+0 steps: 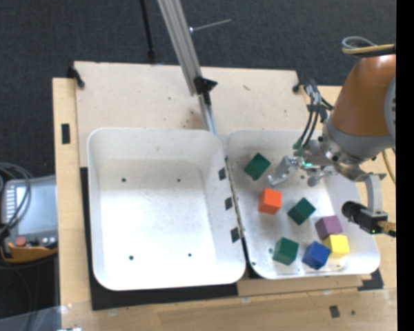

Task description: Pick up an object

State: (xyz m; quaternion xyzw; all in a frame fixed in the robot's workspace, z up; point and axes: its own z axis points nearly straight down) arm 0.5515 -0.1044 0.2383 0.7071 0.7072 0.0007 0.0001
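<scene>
While gripper (284, 171) hung above orange cube (270, 201), you couldn't tell jaw state. Green cube (257, 165) sat just beyond orange cube; off-centre descent risked clipping either, grabbing nothing.

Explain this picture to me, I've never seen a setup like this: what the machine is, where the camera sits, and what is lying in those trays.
The camera sits above a bench, looking down at a slant. The grey and orange machine on the right is a robot arm; its gripper hangs over the right white bin. That bin holds small blocks: three green cubes, an orange cube, a purple cube, a yellow cube and a blue cube. The left white bin sits beside it. I see no block between the gripper's fingers, so nothing is held.
</scene>
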